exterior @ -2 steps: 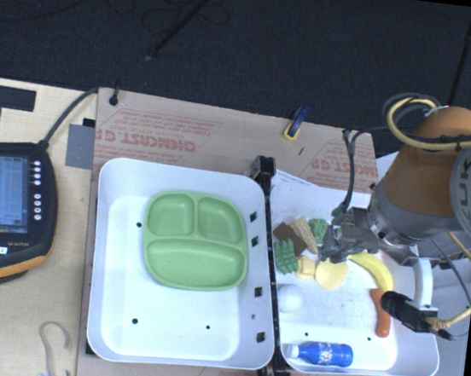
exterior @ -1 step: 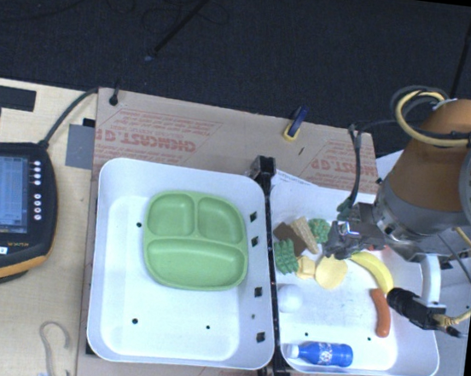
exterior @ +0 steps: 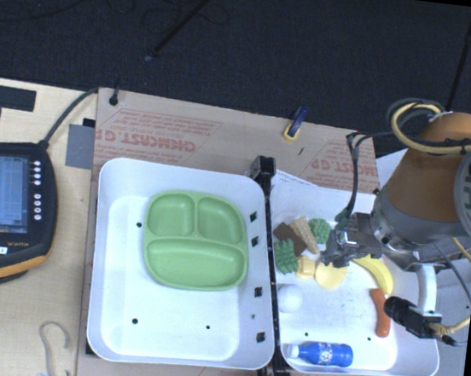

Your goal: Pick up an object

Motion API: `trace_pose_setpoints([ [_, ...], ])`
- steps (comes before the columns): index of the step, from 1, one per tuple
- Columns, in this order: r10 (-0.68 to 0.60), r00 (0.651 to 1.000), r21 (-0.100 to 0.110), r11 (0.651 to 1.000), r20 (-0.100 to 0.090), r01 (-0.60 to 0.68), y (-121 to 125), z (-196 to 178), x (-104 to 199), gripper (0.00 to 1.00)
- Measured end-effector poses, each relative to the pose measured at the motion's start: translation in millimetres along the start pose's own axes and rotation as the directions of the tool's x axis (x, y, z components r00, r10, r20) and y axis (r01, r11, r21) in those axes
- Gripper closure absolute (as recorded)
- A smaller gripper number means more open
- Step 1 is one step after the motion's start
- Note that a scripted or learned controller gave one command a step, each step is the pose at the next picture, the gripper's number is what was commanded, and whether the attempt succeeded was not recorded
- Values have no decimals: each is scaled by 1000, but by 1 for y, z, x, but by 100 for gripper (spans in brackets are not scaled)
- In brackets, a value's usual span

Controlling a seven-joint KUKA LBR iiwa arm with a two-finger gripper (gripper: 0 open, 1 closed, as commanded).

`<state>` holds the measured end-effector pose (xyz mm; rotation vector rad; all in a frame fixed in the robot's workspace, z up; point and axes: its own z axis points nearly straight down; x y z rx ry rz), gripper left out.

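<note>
The right bin holds a pile of toy food: a green broccoli piece, a tan wedge, a brown piece, a pale yellow round piece, a yellow banana, an orange carrot, a white ball and a blue bottle lying at the front. My gripper is down among the pile, right above the pale yellow piece and beside the banana. Its fingertips are lost in the clutter.
The left bin holds a green divided plate. A black clip rail separates the bins. A teach pendant lies left of the bench. Cables hang by the arm at the right.
</note>
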<state>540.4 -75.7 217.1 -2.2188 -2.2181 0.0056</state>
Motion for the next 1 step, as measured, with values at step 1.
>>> trace_pose_setpoints([
  [1,0,1000,-3,1000,0,0,11,-11,-2,100],
])
